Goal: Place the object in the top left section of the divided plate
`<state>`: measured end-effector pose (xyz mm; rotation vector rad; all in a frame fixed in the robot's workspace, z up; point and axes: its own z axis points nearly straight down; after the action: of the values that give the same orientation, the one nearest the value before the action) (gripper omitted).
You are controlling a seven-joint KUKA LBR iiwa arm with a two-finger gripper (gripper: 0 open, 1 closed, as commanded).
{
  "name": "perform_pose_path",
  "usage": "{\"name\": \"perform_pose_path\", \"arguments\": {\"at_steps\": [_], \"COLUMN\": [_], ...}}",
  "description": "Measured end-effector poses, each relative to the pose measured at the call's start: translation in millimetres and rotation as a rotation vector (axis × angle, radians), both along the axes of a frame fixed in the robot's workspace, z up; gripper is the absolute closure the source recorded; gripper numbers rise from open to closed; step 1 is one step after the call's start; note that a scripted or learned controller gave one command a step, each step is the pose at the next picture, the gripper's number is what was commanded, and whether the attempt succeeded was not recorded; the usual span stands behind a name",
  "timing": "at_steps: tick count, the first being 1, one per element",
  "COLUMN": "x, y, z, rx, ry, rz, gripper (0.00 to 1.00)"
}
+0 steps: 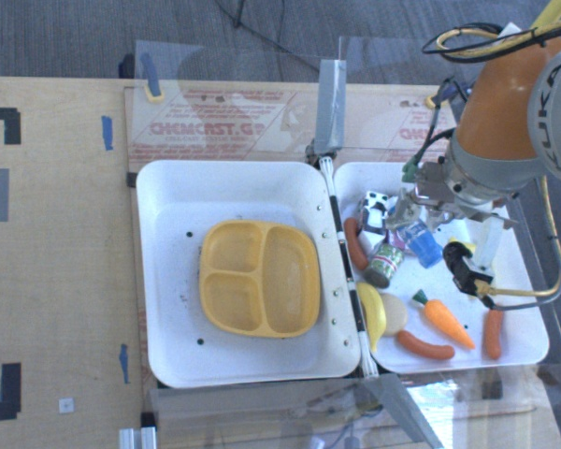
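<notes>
Left bin [168, 279]: yellow divided plate [260, 277] sits centred, all sections bare, top left section still waiting. Right bin [533, 340]: toy clutter, namely sausage [355, 241], can [386, 263], banana [371, 313], carrot [446, 321]. Gripper [421, 215] is low over the far pile, likely picking. Can't tell the jaw state or which object is the target; nothing visibly held.

We see open floor all round the yellow divided plate [260, 277] in the left bin [159, 279], with nothing standing over its sections. The right bin [533, 340] at the frame's right is crowded: a carrot [446, 322], sausages [424, 345], a banana [373, 314] and a can [386, 263] lie close together, under the arm [505, 120].
</notes>
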<state>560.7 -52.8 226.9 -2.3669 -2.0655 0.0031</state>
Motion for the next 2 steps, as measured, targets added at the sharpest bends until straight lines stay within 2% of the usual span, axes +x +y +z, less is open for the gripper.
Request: {"name": "perform_pose_path", "arguments": {"at_steps": [1, 2], "x": [-40.5, -40.0], "y": [89.6, 88.4], "z": [-43.3, -33.9], "rx": [0.001, 0.002], "ry": [0.002, 0.001], "rz": [-0.015, -0.018], "gripper": [1.0, 1.0]}}
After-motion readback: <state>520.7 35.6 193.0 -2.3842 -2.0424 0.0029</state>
